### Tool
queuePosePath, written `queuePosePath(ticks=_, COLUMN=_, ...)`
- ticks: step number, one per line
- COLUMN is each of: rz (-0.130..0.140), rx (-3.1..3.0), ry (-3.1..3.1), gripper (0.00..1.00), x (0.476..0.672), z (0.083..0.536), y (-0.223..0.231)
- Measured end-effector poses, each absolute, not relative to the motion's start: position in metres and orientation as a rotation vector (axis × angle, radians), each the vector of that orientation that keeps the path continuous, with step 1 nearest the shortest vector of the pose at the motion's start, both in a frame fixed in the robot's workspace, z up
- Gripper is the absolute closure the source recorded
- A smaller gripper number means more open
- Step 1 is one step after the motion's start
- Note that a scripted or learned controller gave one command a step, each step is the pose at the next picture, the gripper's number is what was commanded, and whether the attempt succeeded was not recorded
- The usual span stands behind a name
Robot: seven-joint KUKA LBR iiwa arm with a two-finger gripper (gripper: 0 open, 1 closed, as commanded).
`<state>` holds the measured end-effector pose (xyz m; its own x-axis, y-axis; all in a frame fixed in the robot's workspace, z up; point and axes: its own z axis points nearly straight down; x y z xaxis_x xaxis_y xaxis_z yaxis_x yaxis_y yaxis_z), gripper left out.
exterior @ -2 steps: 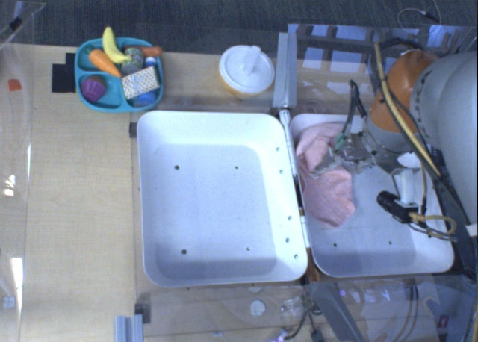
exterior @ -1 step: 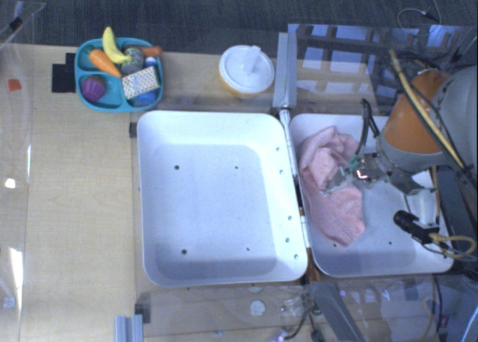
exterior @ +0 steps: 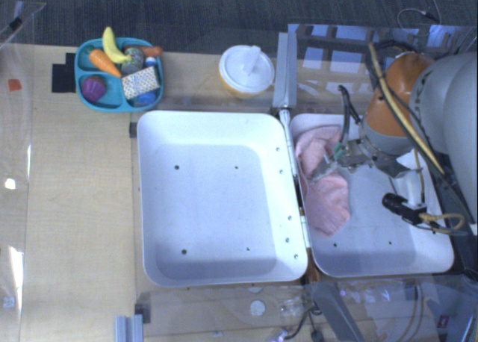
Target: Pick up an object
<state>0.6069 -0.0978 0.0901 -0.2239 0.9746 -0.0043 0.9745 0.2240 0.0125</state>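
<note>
From the camera view, the gripper (exterior: pixel 327 167) is down in the right bin (exterior: pixel 388 247), right over the pink cloth (exterior: pixel 326 195) (crumpled against the bin's left wall). Whether it is apart or clamped on the fabric I cannot tell. The cloth lies on the bin floor, so lifting seems left to do.

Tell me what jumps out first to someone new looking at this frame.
The soft pink cloth crumpled along the left side of the right-hand shallow white bin draws the eye, with the grey arm's gripper down on it. Next is the blue divided tray of colourful toy food at the bench's far left corner, and the round white-lidded yellow container behind the left-hand shallow white bin.
</note>
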Motion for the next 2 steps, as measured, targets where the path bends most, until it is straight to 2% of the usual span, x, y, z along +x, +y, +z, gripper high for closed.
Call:
queuePosePath(ticks=1, rz=0.01, rx=1.89, ry=2.496, gripper=0.0, x=0.538, z=0.091, y=-0.111)
queuePosePath(ticks=2, rz=0.005, rx=1.404, ry=2.805, gripper=0.0, x=0.53, z=0.186, y=-0.074)
